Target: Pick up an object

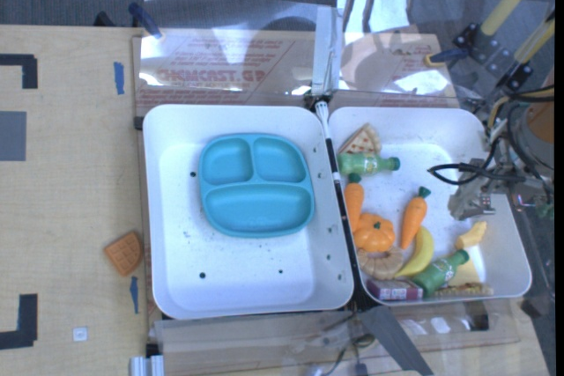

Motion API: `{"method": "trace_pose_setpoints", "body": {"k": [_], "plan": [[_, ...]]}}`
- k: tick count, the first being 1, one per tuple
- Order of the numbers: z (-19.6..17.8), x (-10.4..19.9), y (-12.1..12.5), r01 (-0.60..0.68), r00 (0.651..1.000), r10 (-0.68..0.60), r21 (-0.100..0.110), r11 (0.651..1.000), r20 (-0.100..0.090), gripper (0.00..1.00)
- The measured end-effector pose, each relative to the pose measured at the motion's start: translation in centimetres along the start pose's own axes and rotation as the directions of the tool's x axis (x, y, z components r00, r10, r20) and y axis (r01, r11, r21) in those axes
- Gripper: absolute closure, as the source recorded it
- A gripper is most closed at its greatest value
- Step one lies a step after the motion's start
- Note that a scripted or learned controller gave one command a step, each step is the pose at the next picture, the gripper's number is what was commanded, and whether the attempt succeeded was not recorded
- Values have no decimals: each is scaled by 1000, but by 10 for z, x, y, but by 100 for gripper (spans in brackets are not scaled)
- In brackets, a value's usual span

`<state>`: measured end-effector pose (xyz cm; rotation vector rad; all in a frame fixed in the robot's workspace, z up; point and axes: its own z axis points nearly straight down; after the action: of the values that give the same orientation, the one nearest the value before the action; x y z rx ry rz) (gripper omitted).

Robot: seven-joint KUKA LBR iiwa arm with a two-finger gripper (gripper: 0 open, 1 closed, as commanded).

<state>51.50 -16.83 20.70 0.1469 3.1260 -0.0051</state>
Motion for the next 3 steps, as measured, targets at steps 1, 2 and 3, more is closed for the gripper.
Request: {"method": "trace_pose_setpoints", "body": {"k": [1,2,3], "plan": [[2,1,1,2,1000,-2,-2,1000,-5,0],[117,-10,29,42,999,-42,-1,999,3,0],[104,-14,30,43,999,-43,2,999,18,100]]}}
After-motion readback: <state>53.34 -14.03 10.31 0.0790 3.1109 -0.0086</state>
